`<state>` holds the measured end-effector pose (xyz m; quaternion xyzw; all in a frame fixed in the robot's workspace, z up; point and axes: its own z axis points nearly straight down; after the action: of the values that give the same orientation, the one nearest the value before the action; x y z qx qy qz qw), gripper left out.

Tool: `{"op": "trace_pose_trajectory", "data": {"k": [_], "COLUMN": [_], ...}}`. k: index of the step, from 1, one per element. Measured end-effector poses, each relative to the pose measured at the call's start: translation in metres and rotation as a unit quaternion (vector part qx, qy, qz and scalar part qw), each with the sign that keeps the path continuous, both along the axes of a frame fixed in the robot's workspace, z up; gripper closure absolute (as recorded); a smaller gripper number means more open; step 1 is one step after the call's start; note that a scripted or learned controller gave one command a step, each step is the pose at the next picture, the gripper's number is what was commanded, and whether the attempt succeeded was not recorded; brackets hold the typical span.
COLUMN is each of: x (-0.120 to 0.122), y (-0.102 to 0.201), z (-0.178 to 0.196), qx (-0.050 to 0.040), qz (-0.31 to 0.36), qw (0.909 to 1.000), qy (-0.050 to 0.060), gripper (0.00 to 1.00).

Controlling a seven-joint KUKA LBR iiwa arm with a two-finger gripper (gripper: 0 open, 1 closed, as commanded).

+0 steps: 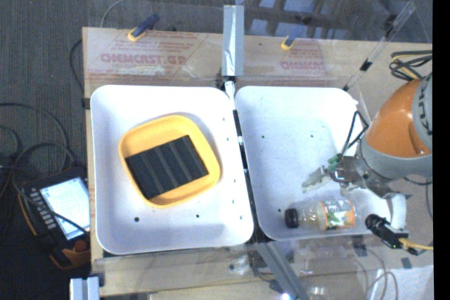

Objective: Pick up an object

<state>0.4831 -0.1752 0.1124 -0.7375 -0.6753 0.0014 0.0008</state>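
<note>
A small clear plastic bottle (325, 215) with a black cap and an orange-green label lies on its side near the front edge of the right bin (295, 123). My gripper (325, 175) hangs at the bin's right side, just behind the bottle and apart from it. A yellow dish (135, 139) holding a black ribbed block (167, 166) sits in the middle of the left bin (112, 221).
The arm's orange band (397, 128) and grey wrist overhang the right bin's right rim. A raised divider (240, 151) separates the two bins. Cables and a black fitting (383, 228) lie off the front right corner. A tablet (60, 200) sits on the floor to the left.
</note>
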Motion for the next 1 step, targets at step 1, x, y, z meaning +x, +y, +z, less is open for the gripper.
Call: {"op": "trace_pose_trajectory", "data": {"k": [1], "x": [0.0412], "y": [-0.0351], "z": [0.0776], "qx": [-0.0016], "qz": [-0.109], "qw": [0.994], "qy": [-0.001], "gripper": [0.0]}}
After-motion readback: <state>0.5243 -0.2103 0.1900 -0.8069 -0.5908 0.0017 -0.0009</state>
